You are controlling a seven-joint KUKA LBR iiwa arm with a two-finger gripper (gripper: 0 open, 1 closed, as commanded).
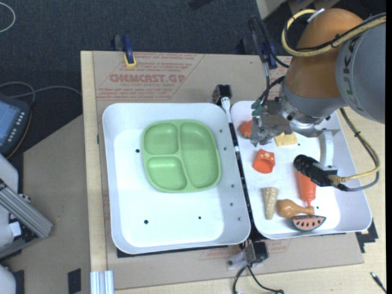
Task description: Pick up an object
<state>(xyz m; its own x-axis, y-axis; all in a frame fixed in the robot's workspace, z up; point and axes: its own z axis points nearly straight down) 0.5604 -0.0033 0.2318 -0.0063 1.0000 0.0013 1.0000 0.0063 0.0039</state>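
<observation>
Two white bins [122,182] sit on brown board [153,72] over dark carpet [92,11]; tool [262,136] state unclear.

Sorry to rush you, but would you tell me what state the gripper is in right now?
Gripper: over the right bin, above the red cup; open or shut cannot be told.

A dark grey carpet floor [122,11] lies far behind the light brown wooden bench [61,182].
</observation>
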